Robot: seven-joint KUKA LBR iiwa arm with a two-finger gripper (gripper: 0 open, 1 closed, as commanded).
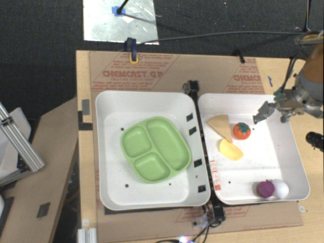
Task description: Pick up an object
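Robot pincer (271, 111) hovers over the right bin (296, 151), fingers spread and holding nothing. Just left lies a toy tomato (242, 130), with other small food pieces nearby. Nothing is picked up yet.

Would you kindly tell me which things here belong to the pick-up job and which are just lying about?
Job:
- gripper, above the right bin
- candidates in that bin: tomato, wedge, lemon, purple ball, white ball

Lying about:
- green tray in the left bin
- foil sheet
- blue clamp
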